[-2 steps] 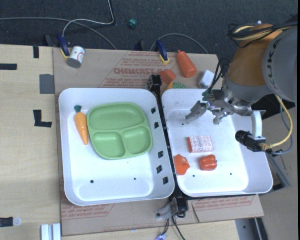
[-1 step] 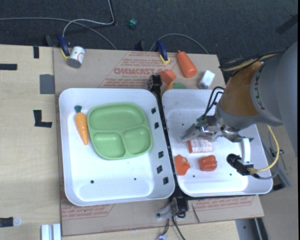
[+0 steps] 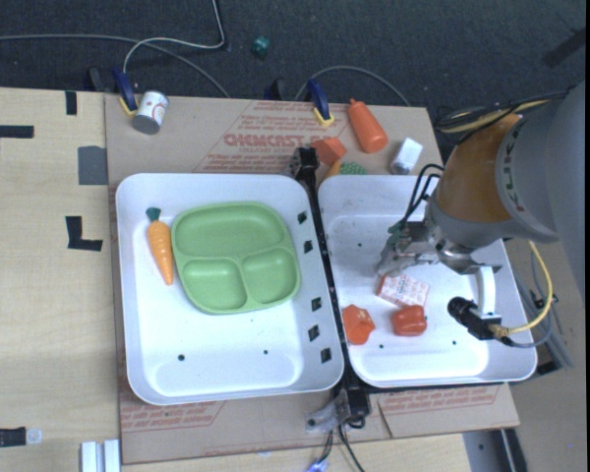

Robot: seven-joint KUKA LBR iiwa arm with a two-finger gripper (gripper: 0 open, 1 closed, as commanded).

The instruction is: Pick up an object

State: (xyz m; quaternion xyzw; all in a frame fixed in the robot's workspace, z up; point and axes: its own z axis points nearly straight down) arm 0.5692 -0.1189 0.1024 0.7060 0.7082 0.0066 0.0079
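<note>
Hand (image 3: 401, 254) hangs low in the right bin (image 3: 369, 367), touching a red-and-white packet (image 3: 404, 288) at its six o'clock; whether its grip is apart or together cannot be told. Two red toys (image 3: 358, 324) lie just beyond.

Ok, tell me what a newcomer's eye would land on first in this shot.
First the green divided plate in the left bin, with a toy carrot lying beside it on its left. Then the grey arm with its orange band, reaching into the right bin, its gripper low over a small white-and-red packet; two red-orange toys lie just below that.
</note>
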